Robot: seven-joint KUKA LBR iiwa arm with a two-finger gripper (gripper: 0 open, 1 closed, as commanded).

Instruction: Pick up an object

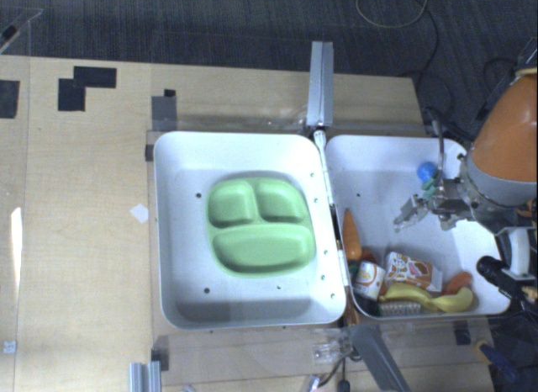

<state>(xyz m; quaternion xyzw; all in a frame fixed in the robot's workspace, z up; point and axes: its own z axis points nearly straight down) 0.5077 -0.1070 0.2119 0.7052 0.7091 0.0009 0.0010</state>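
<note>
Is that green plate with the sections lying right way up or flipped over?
Probably upside down: the green divided plate lies flat in the left bin, and its three sections look raised like bumps, though the shading leaves some doubt.

Right bin [370,167] — upper and middle floor bare, open from above. Near edge crowded: banana [429,300], carton [412,269], small cup [367,278], orange bottle [350,237] against the divider wall. Gripper [427,207] hangs over the right side. Left bin [176,214] — green tray [259,224] takes the centre; margins free.
</note>
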